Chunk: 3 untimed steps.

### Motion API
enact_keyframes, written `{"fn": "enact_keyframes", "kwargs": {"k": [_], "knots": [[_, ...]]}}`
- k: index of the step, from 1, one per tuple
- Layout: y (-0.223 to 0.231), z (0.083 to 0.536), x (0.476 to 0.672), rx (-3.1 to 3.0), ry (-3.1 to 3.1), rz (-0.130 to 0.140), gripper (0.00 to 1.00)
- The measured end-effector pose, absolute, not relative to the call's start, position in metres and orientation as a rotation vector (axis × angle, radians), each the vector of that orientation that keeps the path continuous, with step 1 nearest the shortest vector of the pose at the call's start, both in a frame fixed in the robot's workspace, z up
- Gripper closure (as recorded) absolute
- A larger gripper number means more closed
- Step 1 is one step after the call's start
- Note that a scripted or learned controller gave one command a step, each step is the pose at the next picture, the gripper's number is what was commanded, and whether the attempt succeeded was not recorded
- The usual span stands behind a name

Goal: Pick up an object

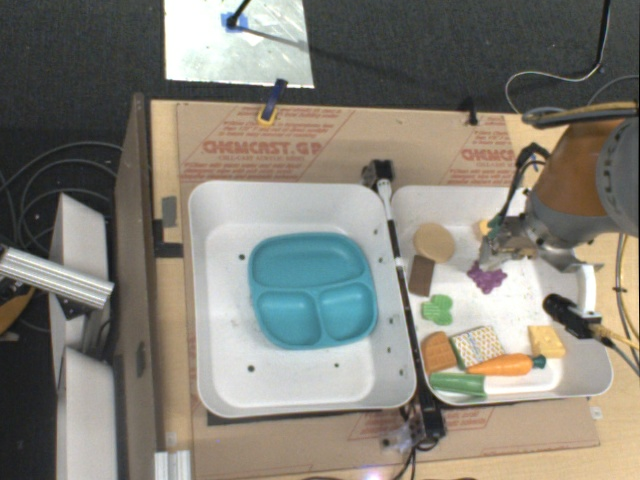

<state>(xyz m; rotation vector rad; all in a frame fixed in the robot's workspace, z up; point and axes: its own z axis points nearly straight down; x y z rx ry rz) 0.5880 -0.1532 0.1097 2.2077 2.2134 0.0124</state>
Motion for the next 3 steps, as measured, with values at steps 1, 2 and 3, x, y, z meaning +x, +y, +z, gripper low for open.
{"fn": "enact_keyframes", "kwargs": {"k": [1, 2, 3], "knots": [[-0.153, 0.109, 0.588, 2.208, 2.214, 0.012, 0.00], [-0.149, 0.086, 0.578, 2.218, 2.219, 0.003, 0.00], [-0.149, 0.100, 0.581, 2.212, 2.214, 0.012, 1.00]]}}
